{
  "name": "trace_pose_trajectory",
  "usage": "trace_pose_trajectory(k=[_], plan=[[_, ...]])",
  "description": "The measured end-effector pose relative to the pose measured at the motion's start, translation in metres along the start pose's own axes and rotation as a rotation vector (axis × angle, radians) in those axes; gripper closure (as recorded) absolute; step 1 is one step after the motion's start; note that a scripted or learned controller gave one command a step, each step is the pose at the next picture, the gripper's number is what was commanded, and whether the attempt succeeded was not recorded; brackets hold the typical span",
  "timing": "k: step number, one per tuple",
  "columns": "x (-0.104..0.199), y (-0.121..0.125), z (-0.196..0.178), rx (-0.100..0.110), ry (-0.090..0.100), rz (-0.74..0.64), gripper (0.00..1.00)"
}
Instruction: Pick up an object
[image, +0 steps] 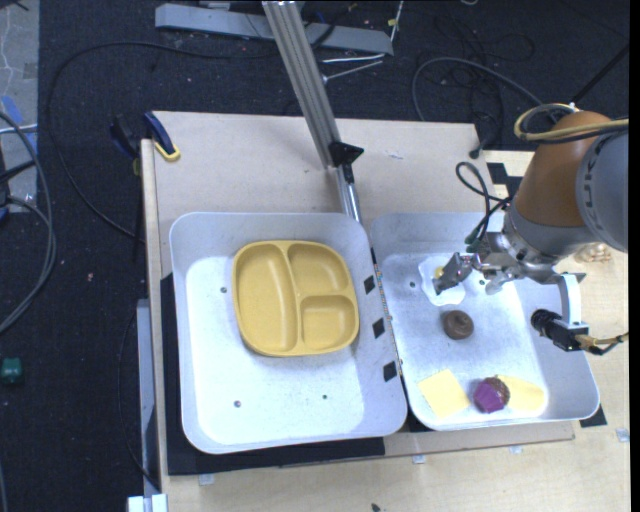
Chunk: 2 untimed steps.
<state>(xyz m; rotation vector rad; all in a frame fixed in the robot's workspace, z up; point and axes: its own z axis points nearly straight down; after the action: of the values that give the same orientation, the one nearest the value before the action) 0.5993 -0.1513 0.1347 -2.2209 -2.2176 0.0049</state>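
Presently the arm (570, 185) reaches in from the right over the right bin (560, 395), its gripper (452, 275) low at the bin's upper-middle area. A small white object (441, 287) lies directly at the fingertips; whether it sits between the fingers or merely beneath them cannot be told, and the state of the pincer cannot be told either.

Contents of the right bin: a brown round object (458, 324) lies just below the gripper, apart from it. A purple object (489, 394) rests near the bin's lower edge, between a yellow square piece (443, 392) on its left and a second yellow piece (529, 397) on its right, touching or overlapping the latter.

Contents of the left bin (200, 400): a yellow divided plate (296, 297) with three compartments lies flat in the upper half.
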Motion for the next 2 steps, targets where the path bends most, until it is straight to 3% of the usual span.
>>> trace_pose_trajectory(k=[1, 2], plan=[[0.000, 0.001, 0.043, -0.006, -0.002, -0.001, 0.00], [0.000, 0.002, 0.031, -0.009, -0.003, -0.001, 1.00]])
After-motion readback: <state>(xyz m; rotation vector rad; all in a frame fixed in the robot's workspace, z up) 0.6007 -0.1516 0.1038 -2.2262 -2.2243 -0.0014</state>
